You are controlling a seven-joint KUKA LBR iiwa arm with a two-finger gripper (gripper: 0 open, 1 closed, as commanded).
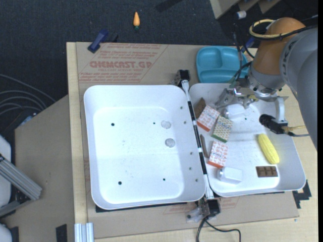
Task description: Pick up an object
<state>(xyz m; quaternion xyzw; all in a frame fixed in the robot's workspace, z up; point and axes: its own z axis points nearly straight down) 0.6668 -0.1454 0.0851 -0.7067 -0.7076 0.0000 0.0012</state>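
Note:
My gripper [235, 101] hangs low over the back of the right bin [288, 181], open, with nothing between its fingers. Just left of it and nearer lie a brown piece [201, 105], a red-and-white packet [207, 118] and a green-and-white packet [222, 129]. Another red-and-white packet [218, 154] and a white block [231, 174] lie toward the bin's front. A yellow corn cob [268, 148] and a brown chocolate bar [266, 172] rest at the right side.
The left bin [96, 135] holds two small clear discs [166, 124] [170, 142]. A blue tray [219, 63] sits behind the right bin. On the dark floor beyond the bench lie a blue object [97, 42] and an orange carrot [136, 19].

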